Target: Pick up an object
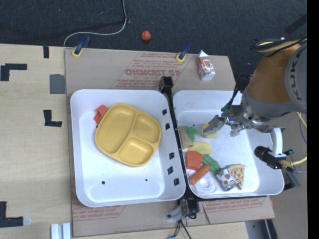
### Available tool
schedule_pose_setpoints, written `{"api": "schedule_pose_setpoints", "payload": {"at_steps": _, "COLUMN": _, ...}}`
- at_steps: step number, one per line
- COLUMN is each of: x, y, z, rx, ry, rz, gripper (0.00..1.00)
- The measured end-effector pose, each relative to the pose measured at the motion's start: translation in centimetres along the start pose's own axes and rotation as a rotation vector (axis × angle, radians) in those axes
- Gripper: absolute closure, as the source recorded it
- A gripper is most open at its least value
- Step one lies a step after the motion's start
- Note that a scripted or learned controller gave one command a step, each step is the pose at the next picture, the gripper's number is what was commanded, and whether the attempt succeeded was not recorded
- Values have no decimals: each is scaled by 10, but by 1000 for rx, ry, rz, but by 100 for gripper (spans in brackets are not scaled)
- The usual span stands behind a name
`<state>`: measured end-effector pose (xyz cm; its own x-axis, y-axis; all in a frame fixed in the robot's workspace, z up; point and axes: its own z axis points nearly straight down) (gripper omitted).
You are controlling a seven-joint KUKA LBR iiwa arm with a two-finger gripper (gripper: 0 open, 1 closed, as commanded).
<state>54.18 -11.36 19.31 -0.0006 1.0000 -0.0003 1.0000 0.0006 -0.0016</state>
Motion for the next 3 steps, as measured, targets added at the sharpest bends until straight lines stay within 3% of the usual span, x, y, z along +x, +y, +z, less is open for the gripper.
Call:
{"api": "schedule_pose_setpoints", "payload": {"at_steps": 1, "x": 1, "y": -14, "z": 113, "rx": -2, "ry": -1, "rz": 1, "gripper": 0}}
{"api": "schedule_pose_setpoints", "payload": {"at_steps": 2, "x": -21, "y": 59, "z": 107, "rx": -5, "ry": -2, "rz": -2, "gripper": 0}}
{"api": "schedule_pose_setpoints", "payload": {"at_steps": 3, "x": -7, "y": 2, "z": 107, "rx": -4, "ry": -1, "rz": 0, "gripper": 0}}
